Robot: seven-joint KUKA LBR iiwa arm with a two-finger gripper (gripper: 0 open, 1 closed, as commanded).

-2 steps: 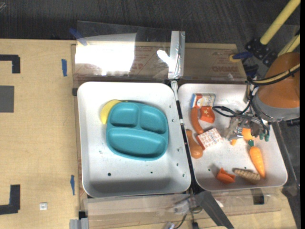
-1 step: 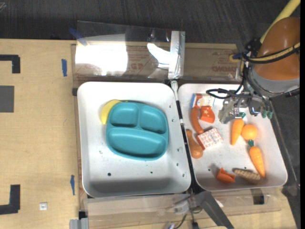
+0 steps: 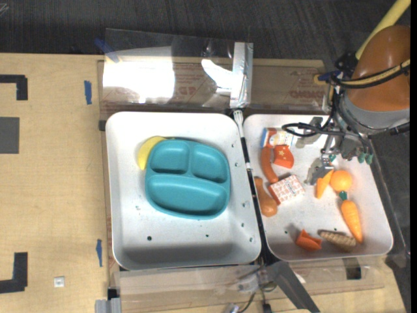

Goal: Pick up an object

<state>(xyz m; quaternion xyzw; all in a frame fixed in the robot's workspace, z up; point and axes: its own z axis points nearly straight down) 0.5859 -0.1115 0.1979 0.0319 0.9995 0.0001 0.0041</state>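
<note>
The right bin (image 3: 386,222) holds several toy foods. My gripper (image 3: 320,172) hangs low over its upper right part, right above a small orange wedge (image 3: 322,188) and next to an orange ball (image 3: 341,180). A carrot (image 3: 352,219) lies below the ball. Left of the gripper are a white checkered box (image 3: 287,189), a red carton (image 3: 282,155), an orange sausage (image 3: 268,167) and a brownish piece (image 3: 266,199). Near the bin's front lie a brown stick (image 3: 337,239) and a small orange piece (image 3: 307,241). Nothing shows as lifted.
The left bin (image 3: 124,207) carries a teal divided plate (image 3: 187,178) with a yellow item (image 3: 148,147) peeking out at its upper left. The arm's orange band (image 3: 384,64) and cables hang over the right bin's far right corner. A clear sheet (image 3: 176,70) lies behind the bins.
</note>
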